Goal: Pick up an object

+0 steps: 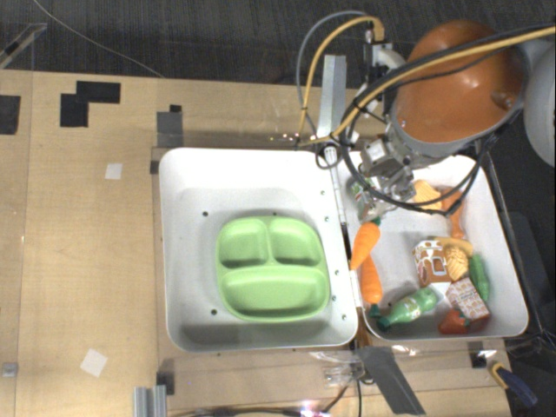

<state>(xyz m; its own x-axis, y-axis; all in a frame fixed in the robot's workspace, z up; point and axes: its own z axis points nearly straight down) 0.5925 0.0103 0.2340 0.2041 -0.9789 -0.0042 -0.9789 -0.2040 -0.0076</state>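
Orange carrot [366, 243] long axis running 1-to-7 o'clock, green top at 1, gripper [380, 189] just above it, grip state can't tell

Green tray [272, 265], white bins [182, 233], orange carrot [364, 241], seemingly green bottle [408, 307].

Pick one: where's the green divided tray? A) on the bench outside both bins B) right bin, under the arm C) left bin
C: the green divided tray lies flat in the left bin, while the toy carrot and other toy food sit in the right bin.
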